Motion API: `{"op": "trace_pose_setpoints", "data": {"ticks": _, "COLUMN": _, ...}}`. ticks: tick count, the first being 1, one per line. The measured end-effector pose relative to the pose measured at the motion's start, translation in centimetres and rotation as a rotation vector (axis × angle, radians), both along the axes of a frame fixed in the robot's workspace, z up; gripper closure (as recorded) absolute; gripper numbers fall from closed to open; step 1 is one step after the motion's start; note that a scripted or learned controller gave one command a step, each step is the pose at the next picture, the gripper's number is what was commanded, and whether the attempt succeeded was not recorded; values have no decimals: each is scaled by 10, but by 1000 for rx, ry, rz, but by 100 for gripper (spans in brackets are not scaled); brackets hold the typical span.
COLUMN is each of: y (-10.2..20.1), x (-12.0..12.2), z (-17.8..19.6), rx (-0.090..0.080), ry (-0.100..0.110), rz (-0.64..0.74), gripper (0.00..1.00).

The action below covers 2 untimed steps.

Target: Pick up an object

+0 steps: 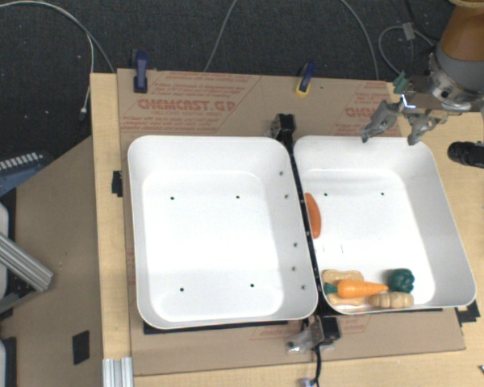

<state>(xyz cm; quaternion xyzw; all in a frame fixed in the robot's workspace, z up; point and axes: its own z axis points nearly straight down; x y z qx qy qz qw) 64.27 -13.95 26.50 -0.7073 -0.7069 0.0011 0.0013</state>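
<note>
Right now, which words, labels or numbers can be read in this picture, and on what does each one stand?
"CHEMCAST GP", red print on the brown cardboard sheet behind the left bin; the letters are blurred, so this reading is uncertain.
Smaller red lines around that logo: too blurred to read.
Red print on the cardboard's right part, near the gripper: too faint to read.
The right bin and the toy food bear no readable text.

Bins (210, 156): white.
Carrot (360, 289): orange.
Broccoli piece (401, 280): dark green.
Board (194, 103): tan, red lettering.
Clamps (140, 71): blue.
</note>
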Motion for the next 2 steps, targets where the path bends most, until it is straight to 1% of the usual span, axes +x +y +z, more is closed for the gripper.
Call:
{"op": "trace_pose_setpoints", "data": {"ticks": 1, "y": 0, "x": 1, "z": 3, "rx": 0, "ry": -5, "rz": 1, "gripper": 0}}
{"op": "trace_pose_setpoints", "data": {"ticks": 2, "y": 9, "x": 3, "z": -55, "rx": 0, "ry": 1, "rz": 1, "gripper": 0}}
